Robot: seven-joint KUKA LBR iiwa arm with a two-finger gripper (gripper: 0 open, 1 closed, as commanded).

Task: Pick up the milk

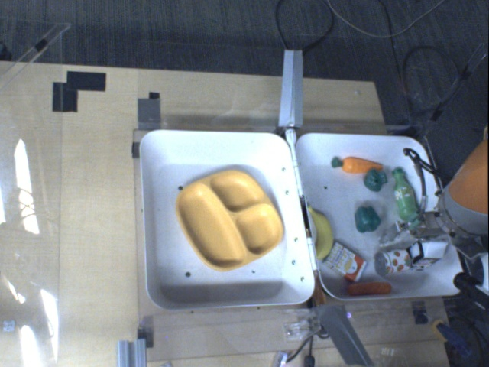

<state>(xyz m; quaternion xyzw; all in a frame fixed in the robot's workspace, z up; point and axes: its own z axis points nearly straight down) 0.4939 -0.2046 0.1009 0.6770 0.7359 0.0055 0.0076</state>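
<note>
Two shallow white bins sit side by side on the pale wooden worktop. The left bin carries a large yellow bread-like lump of three rounded lobes, resting near its middle.

The right bin holds the small things. At its far side lies an orange carrot, and just right of it a dark teal lump. A green bottle lies further right, pointing near-to-far, and a second teal lump sits near the bin's centre. A yellow banana-like piece lies against the left wall of this bin. Just on its near side, tilted, is a small carton with a white and orange face — this looks like the milk, lying in the near-left part of the right bin, touched by nothing. A red sausage-shaped piece lies along the near wall, and a white can with red markings lies on its side to the right of the carton.

The arm enters from the right edge, its orange band showing. The pincer hangs low over the near-right part of the right bin, just above the white can and well apart from the carton; whether its jaws are open or closed cannot be told — the metal parts blur together.
</note>
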